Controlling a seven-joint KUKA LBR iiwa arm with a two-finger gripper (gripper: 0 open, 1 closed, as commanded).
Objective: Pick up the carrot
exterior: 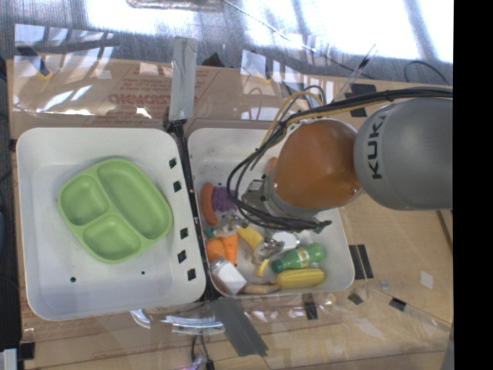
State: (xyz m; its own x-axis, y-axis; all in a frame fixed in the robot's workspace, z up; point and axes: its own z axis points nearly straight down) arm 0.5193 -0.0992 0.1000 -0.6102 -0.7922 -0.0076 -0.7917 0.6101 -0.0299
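Two white bins side by side on the bench. In the left bin [46, 284], a green three-compartment plate [115, 206], lying flat near the middle. In the right bin [223, 141], a heap of toy food crowded toward the near edge. Carrot [223, 247] close to the wall shared with the left bin, about two thirds of the way down that wall toward the near corner; short orange body, long axis seemingly running roughly between the far and near edges, though which end is the tip cannot be told at this size. Beside it toward the far edge, a reddish-orange elongated piece [207, 204] along the same wall, and a purple item [222, 199] just next to that. Toward the near corner, a white block [229, 276]. Further along the near edge, a green bottle [300, 257] and a yellow piece [300, 278] lying side by side. Gripper [262, 241] down among the pile, just beside the carrot on the side away from the shared wall, next to a small yellow item [250, 237]. Whether parted or closed: cannot tell, with the orange wrist band [312, 168] and cables overhead.
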